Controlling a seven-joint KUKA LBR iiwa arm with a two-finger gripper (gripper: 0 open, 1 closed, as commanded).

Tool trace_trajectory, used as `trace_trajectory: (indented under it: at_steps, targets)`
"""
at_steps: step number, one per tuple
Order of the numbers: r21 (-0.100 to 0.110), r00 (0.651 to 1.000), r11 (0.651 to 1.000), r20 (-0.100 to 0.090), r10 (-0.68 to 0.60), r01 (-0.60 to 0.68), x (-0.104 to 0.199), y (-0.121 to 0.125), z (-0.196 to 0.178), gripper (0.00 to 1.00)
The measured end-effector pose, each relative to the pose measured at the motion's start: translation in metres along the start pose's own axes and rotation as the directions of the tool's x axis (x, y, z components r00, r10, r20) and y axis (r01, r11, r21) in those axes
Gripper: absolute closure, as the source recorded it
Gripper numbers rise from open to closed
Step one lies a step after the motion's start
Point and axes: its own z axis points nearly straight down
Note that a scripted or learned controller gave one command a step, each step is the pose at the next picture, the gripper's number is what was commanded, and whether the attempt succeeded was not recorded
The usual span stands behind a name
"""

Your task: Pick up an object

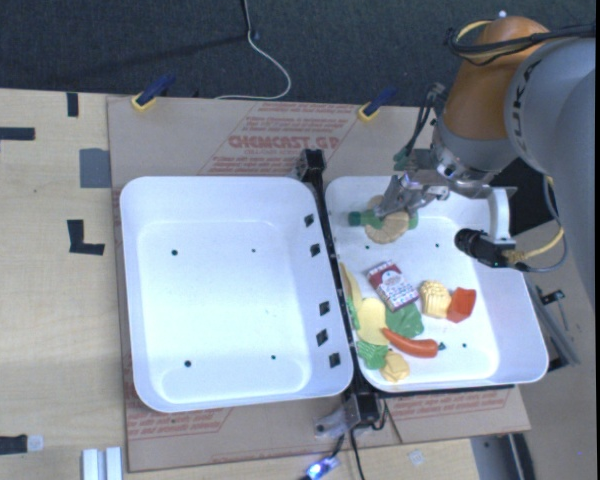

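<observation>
The tan round piece [386, 230] lies in the right bin [500, 368] near its far left corner, directly under my gripper [400, 205]. My fingers straddle its top edge; whether they pinch it I cannot tell.

One camera hangs fixed above the bench [40, 268], looking down at a slant, so the far edge of the bench and the dark floor beyond it lie toward 12 o'clock and the near edge runs along 6 o'clock. It stands far enough back to take in both bins whole: the left bin [140, 298] fills the middle out toward 9 o'clock, the right bin [515, 353] lies between centre and 4 o'clock. The cardboard sheet [270, 143] under them shows on every side. The arm [500, 78] comes in from 2 o'clock, close to the lens and looming large.
</observation>
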Motion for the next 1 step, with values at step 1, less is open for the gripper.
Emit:
trace_trajectory:
  at_steps: [1]
  targets:
    - [0.0,1.0,1.0,0.0,0.0,0.0,0.0418,0.0178,0.0121,1.0]
